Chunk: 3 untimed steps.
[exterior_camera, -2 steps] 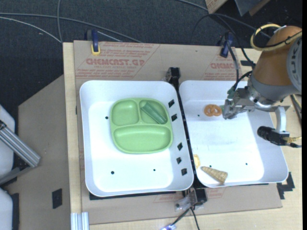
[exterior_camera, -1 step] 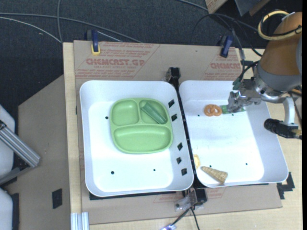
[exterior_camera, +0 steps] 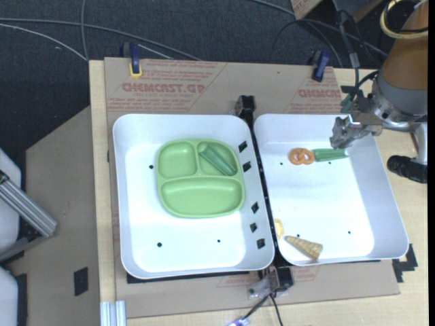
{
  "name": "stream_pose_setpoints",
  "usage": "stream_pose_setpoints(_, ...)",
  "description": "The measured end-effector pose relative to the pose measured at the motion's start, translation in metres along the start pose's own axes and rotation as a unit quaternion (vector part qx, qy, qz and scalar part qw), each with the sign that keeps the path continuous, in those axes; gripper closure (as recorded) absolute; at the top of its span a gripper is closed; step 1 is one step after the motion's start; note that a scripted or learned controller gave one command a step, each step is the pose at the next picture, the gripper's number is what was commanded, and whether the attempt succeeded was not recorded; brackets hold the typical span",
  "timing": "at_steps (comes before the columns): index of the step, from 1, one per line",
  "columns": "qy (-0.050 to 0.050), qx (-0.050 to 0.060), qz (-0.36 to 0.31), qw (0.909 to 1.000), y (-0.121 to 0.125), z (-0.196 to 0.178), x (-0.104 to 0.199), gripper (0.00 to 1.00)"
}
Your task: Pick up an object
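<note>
End effector (exterior_camera: 342, 136) low over far side of right bin (exterior_camera: 380, 202), just above green stick (exterior_camera: 330, 155); finger state cannot be told. Pretzel (exterior_camera: 300, 157) touches the stick's left end. Cone (exterior_camera: 304, 246) near front edge; green plate (exterior_camera: 200, 178) in left bin (exterior_camera: 136, 202).

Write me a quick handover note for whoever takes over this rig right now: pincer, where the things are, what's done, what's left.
Pincer: over the far part of the right bin, above the green stick; whether it is open or shut is hard to tell from this view.
Things: pretzel beside the green stick's left end; cone at the right bin's near edge; green divided plate in the left bin, with a green piece in its far right compartment.
Done: nothing lifted yet.
Left: grasp one thing, probably the green stick, and raise it.
</note>
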<state>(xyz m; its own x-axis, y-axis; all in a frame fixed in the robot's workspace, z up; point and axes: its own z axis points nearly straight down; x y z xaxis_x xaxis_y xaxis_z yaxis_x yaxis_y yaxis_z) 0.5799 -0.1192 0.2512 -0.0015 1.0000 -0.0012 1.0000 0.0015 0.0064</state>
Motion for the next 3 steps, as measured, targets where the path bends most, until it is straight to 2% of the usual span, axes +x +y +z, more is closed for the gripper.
stream_pose_setpoints(2,0.002,0.005,-0.002,1.0,0.015,0.018,0.096,1.0)
stream_pose_setpoints(3,0.002,0.003,-0.003,1.0,0.015,0.009,0.151,1.0)
